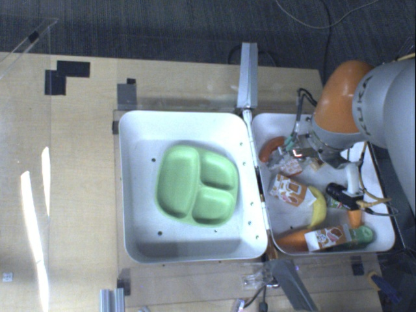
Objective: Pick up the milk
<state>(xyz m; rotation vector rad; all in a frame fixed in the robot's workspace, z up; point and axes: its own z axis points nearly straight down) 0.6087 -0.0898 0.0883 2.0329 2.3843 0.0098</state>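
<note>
Gripper, state unclear, seemingly just above the milk in right bin.

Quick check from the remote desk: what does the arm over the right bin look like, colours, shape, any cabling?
The arm is a thick, rounded grey body with a glossy orange band above the wrist. Below the band the gripper is a darker metallic assembly with a small reddish glow on it. A thin black cable loops up beside the wrist.

Pale green three-compartment plastic tray, left white bin. Yellow banana, orange carrot, right white bin
</note>
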